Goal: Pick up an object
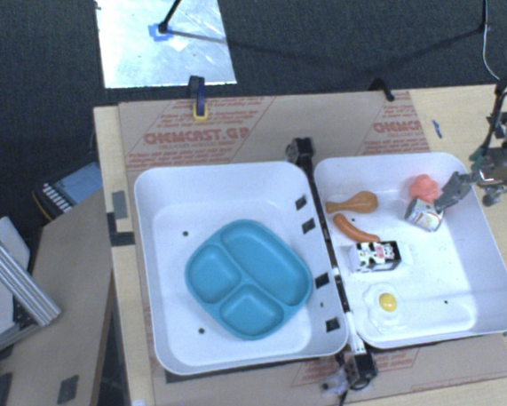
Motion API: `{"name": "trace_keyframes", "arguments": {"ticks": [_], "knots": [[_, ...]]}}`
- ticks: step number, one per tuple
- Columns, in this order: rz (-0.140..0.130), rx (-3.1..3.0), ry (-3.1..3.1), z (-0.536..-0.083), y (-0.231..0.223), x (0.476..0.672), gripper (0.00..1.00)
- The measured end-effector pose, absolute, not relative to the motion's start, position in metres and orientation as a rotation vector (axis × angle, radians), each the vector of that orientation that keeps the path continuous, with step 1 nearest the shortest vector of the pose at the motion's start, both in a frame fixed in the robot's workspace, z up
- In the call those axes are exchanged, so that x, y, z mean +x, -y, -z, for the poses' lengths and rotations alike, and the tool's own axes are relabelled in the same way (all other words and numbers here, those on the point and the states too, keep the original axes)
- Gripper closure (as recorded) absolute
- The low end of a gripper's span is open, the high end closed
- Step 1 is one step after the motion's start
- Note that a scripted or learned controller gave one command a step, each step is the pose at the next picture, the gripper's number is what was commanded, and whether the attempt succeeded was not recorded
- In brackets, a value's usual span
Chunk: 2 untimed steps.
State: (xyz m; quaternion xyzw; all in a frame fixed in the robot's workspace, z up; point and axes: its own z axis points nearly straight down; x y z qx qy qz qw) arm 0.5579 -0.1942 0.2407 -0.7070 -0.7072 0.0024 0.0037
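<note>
On the bench (pixel 255 122) two shallow white plastic bins sit side by side, their inner walls touching along a black clip strip. The left white bin (pixel 160 207) holds one thing, a teal plastic plate with three compartments (pixel 248 278), lying flat and slightly turned, nearer the bin's right wall than its left. The right white bin (pixel 485 296) holds the smaller things: a tan toy drumstick (pixel 354 202) at the far left, an orange toy sausage (pixel 355 228) just near of it, a small black and white printed box (pixel 378 254) below that, and a white toy fried egg with a yellow yolk (pixel 386 303) toward the near wall. At the far right lies a pink rounded toy (pixel 423 186), with a small silver and white block (pixel 424 216) just beside it on its near side. The near right part of this bin is bare white floor, and so is a strip along its right wall. The grey arm comes in from the right over the bin's far right rim, its wrist tilted down and leftward. The gripper (pixel 450 196) rests at the silver block, dark fingers (pixel 453 190) slanting toward its right edge; whether they are wide, narrow, or closed on the block, I cannot tell from here.
</note>
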Motion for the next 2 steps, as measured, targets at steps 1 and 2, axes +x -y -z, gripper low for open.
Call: {"name": "trace_keyframes", "arguments": {"ticks": [1, 2], "knots": [[0.001, -2.219, 2.226, -0.246, 0.194, 0.560, 0.00], [-0.001, -2.217, 2.224, -0.189, 0.190, 0.569, 0.00]]}}
